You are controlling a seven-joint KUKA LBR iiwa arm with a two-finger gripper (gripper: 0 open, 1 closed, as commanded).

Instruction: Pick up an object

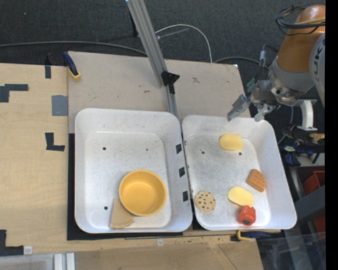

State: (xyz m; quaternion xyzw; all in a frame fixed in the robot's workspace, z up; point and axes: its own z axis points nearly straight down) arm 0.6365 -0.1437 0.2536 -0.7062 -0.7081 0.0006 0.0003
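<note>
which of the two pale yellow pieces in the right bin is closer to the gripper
The upper yellow piece, near the bin's far edge, just below the gripper. The other yellow piece lies near the front, beside the red item.

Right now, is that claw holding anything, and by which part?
Nothing. The gripper hangs open over the right bin's top edge, with nothing between its fingers.

- Showing a rounded orange band [300, 46] on the arm, glossy under the light.
- Carrying black cables [289, 16] looping over the top of that band.
- Ending in a grey metal wrist [288, 87] and a dark grey two-finger gripper [247, 109].
</note>
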